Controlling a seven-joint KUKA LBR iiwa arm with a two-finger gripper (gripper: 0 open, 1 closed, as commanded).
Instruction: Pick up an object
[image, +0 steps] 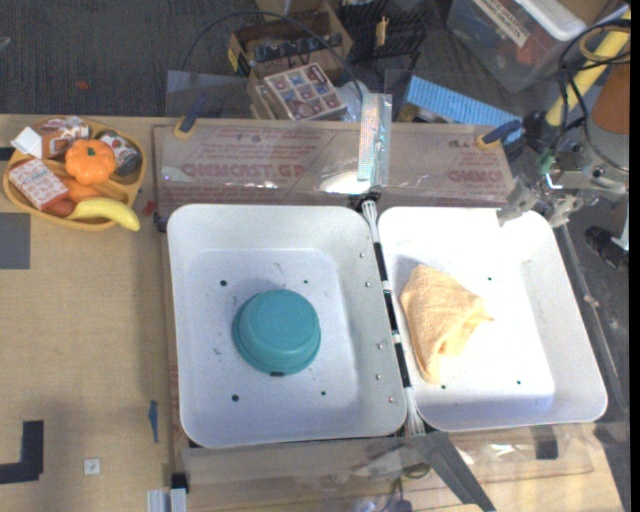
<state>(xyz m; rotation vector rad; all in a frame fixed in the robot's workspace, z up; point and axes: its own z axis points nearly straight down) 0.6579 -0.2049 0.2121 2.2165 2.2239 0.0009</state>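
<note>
1. While the gripper (530, 200) hangs over the far right corner of the right bin (575, 330), well apart from anything it could lift, nothing is between its fingers, and whether they stand apart or together I cannot tell from this slant.

2. Two candidates lie below in the camera view: a yellow cloth (438, 318) on the left half of the right bin's floor, near the wall shared with the left bin (190, 300), and a teal bowl (277, 331) upside down near the middle of the left bin.

3. Judged by nearness, the cloth is the likelier target. It is crumpled into a rough wedge, with its long axis running from far to near, slightly tilted, and a blunt corner pointing right toward the bin's middle.

4. Risks with the cloth: a descent onto a thin edge may pinch only one layer, so it slips free or unfolds as it rises; a descent too close to the shared wall could strike the rim.

5. Risks with the bowl: its domed, smooth back offers no edge, so the fingers would probably slide off; reaching it also means crossing the rims between the bins.

6. On the surface at far left sits a plate of toy food (75, 175), outside both bins.
</note>
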